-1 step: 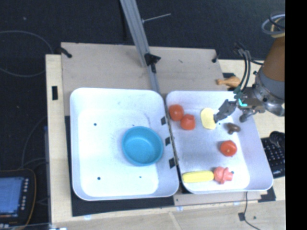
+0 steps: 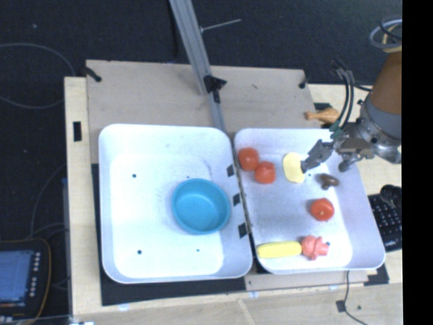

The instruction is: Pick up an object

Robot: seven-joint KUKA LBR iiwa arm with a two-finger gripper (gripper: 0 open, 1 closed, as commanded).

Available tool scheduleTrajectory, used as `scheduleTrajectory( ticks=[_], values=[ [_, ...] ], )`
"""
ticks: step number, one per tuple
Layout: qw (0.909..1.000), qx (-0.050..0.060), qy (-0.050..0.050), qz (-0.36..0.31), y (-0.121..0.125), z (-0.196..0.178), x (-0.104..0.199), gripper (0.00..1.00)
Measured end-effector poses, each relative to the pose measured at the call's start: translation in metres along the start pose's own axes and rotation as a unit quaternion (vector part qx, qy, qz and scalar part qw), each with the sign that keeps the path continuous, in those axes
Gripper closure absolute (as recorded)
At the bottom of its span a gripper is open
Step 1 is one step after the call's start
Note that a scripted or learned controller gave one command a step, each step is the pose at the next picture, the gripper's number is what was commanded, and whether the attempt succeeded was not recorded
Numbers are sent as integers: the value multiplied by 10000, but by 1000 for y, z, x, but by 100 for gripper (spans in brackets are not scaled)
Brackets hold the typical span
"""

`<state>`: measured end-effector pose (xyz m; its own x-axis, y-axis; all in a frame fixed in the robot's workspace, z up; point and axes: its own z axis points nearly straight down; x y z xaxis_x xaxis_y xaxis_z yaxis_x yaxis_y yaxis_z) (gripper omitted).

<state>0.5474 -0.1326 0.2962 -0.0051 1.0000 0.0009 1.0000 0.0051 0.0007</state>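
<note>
the arm (image 2: 387,97) is reaching in from the right, its gripper (image 2: 331,158) hanging over the upper part of the right bin (image 2: 358,249). the two fingers (image 2: 314,157) are standing spread apart, with nothing between them. a pale yellow piece (image 2: 293,168) is lying just beside the left finger, and a small brown object (image 2: 329,180) is lying just below the gripper. two red round items (image 2: 248,158) (image 2: 264,173) are sitting close together near the bin's left wall. a third red item (image 2: 322,209) is resting lower right. a yellow banana-like object (image 2: 278,250) and a pink toy (image 2: 314,247) are lying side by side along the front wall. a blue bowl (image 2: 200,206) is sitting upright in the left bin (image 2: 122,181).
</note>
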Motion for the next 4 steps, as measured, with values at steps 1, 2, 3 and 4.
scheduleTrajectory(
  ticks=[1, 2, 3, 4],
  values=[
    [10000, 39, -14, 34, 2, 63, 5, 0],
    [10000, 32, -17, 30, -5, 120, -5, 0],
    [10000, 24, -19, 32, -4, 174, -18, 0],
    [10000, -19, 7, 64, -2, 159, -16, 100]
  ],
)
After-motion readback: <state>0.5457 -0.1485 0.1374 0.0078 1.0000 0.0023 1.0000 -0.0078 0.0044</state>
